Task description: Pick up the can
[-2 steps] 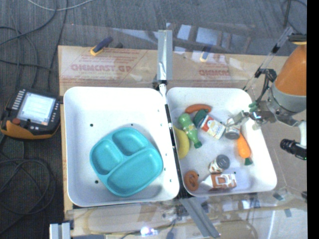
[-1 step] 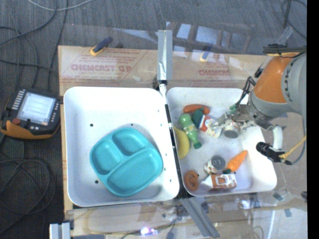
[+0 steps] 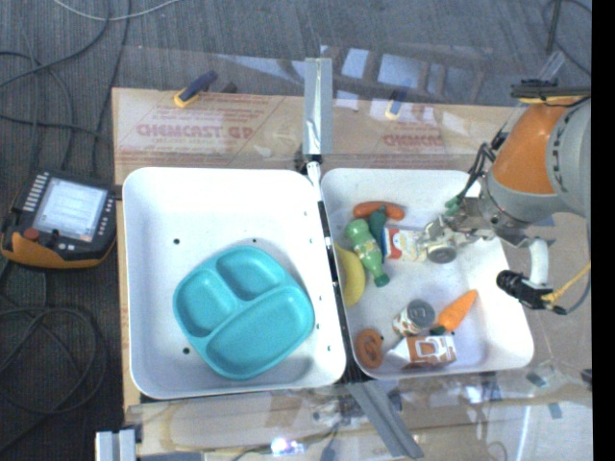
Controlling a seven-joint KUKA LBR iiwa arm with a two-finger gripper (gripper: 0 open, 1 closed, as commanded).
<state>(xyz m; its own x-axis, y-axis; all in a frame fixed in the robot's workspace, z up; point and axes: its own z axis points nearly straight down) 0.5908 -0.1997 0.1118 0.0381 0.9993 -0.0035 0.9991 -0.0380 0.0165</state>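
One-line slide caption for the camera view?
Claw poised in the right bin above the can; teal plate in the left bin.

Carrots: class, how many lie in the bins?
2, both in the right bin: one carrot near its front right, another carrot at its back left beside the green bottle. Clutter may hide more.

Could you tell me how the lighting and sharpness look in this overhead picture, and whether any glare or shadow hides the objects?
Camera view: light is even and soft, with faint shadows under the teal plate and along the bin walls; pale reflections streak the clear sheet behind the bins; the white right bin is bright but not washed out; the can is small and slightly soft; the tool reads blurry against the clutter.
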